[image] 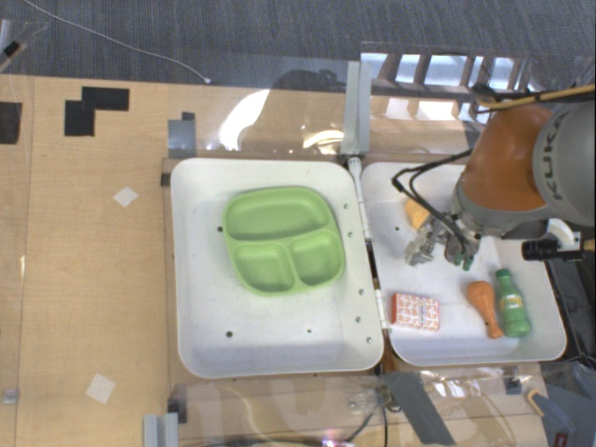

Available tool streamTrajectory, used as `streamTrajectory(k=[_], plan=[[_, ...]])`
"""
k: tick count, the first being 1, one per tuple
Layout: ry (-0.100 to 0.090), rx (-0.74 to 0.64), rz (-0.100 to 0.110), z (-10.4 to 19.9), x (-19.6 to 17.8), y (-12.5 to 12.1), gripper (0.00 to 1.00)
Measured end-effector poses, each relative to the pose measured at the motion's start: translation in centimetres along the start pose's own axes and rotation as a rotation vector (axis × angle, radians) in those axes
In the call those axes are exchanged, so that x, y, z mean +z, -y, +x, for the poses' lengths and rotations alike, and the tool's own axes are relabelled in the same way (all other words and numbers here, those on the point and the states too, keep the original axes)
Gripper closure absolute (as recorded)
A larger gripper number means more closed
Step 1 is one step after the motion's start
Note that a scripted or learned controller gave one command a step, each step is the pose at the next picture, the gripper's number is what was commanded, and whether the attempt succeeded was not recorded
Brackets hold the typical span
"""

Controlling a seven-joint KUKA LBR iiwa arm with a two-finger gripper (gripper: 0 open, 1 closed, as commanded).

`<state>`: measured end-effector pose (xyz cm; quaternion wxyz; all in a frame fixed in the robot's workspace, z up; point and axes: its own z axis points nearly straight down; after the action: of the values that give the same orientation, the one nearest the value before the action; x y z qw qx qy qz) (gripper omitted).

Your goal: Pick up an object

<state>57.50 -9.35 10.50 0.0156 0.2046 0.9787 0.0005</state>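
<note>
The arm hangs over the right bin point(555, 343), and I think it is picking what to grab. The tool point(438, 248) looks empty; I cannot tell how it is set. A red box point(415, 312) lies just below it. An orange toy point(485, 305) and a green bottle point(511, 303) lie to its right. Next it must drop straight down onto one thing.

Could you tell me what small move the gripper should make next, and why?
Probably shift toward the red box and descend: the gripper hangs over bare floor of the right bin, and the box lies flat, apart from the other items.
</note>
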Motion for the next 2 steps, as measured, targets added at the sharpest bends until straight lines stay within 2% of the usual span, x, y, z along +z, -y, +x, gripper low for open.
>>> streamTrajectory(k=[1, 2], plan=[[-0.02, 0.338, 0.003, 0.0, -8.4, -9.6, 1.0], [-0.025, -0.153, 0.001, 6.6, -8.2, -11.8, 1.0]])
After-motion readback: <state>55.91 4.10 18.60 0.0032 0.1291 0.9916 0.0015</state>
